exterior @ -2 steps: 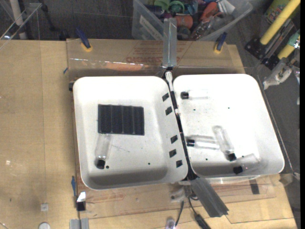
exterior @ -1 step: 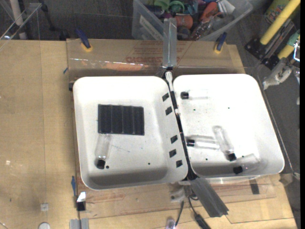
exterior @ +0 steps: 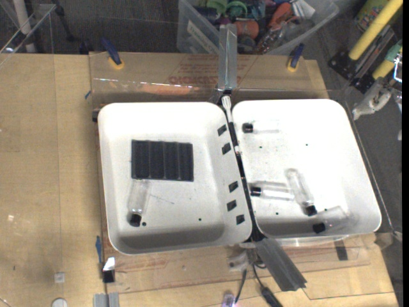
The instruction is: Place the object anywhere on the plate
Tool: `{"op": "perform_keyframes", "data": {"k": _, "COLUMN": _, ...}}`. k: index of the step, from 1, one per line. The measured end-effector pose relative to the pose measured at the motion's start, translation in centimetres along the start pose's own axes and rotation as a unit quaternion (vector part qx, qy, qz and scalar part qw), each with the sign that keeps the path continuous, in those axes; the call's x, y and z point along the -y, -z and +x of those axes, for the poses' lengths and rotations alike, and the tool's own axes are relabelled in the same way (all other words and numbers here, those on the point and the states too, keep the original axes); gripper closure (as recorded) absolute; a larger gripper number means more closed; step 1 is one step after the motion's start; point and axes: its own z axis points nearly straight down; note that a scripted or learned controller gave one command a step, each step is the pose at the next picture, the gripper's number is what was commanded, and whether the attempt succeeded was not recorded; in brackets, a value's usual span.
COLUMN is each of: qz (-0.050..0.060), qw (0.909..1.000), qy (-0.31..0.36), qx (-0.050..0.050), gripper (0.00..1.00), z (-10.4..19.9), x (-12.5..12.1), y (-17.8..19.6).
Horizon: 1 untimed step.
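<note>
Black ribbed plate (exterior: 162, 160) flat in left bin (exterior: 115, 171), clear vial (exterior: 137, 204) w/ black cap just below it, touching edge, not on it yet; claw state: can't tell

The table (exterior: 45, 171) looks like pale, matt wood with a faint grain. Both bins, the left bin (exterior: 115, 235) and the right bin (exterior: 358, 171), appear to be smooth white plastic with a soft sheen. The plate (exterior: 162, 160) is dark, matt and ribbed (its material is hard to tell). The vials (exterior: 137, 203) look like clear, glossy plastic or glass with black caps. A clear plastic tub (exterior: 255, 11) holds shiny coloured items.
</note>
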Motion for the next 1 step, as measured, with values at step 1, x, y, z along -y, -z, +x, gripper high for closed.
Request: {"op": "perform_keyframes", "data": {"k": 1, "qz": 0.002, "qw": 0.9995, "qy": 0.032, "qx": 0.0, "gripper": 0.0, "z": -7.08, "x": -0.38, "y": 0.02}}
